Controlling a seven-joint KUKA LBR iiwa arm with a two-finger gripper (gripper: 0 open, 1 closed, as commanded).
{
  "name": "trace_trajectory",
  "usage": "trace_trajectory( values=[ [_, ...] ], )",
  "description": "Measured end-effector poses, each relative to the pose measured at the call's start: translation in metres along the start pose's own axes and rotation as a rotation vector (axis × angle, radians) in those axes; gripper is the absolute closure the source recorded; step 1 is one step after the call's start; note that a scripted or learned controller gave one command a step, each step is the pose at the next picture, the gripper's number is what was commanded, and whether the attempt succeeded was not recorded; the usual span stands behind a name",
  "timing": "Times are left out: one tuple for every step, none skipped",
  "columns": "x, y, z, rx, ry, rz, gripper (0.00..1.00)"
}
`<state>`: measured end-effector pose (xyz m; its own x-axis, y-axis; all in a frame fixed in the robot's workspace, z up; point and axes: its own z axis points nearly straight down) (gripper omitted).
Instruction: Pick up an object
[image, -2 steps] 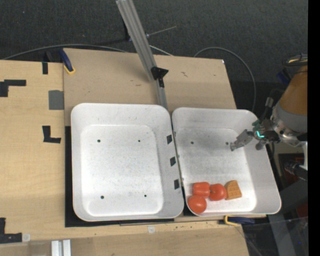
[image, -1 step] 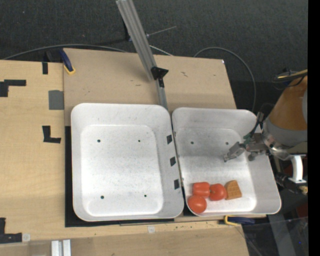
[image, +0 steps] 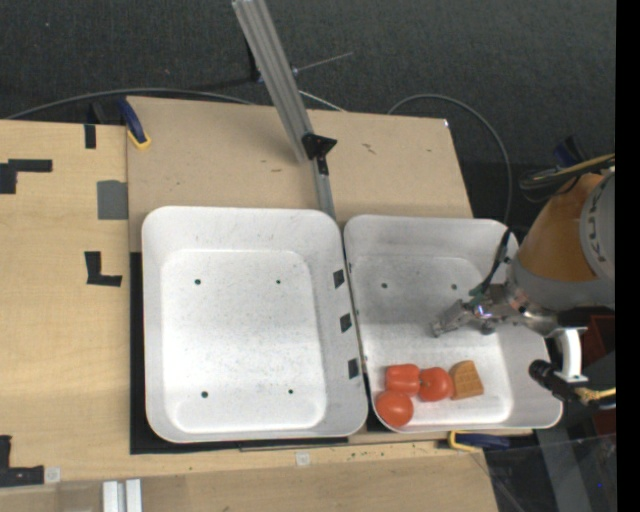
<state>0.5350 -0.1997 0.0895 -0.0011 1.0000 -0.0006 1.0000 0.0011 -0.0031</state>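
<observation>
left bin (image: 240, 225) bare. right bin (image: 420, 235): red pieces (image: 415, 385) and tan block (image: 466, 380) along its near wall. gripper (image: 452, 322) above them, inside right bin, nothing between jaws; jaws' state cannot tell. pieces look light, smooth, rounded; grip across middle.

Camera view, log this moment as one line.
gripper: over right bin, nothing held | red objects, tan block: near front wall | pick: not done

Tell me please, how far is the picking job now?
Nothing looks picked yet. The gripper hangs over the right bin, above the three red pieces and the tan block, which lie at its front edge. Left to do: lower onto one, grasp it and lift.
</observation>
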Motion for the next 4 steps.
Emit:
trace_trajectory(
  values=[
    [0.001, 0.000, -0.012, 0.000, 0.001, 0.000, 1.00],
    [0.005, -0.008, -0.066, -0.006, 0.000, 0.000, 1.00],
    [0.009, -0.010, -0.109, -0.006, 0.000, -0.001, 1.00],
    [0.009, -0.009, -0.157, -0.007, -0.001, -0.001, 1.00]
  ],
)
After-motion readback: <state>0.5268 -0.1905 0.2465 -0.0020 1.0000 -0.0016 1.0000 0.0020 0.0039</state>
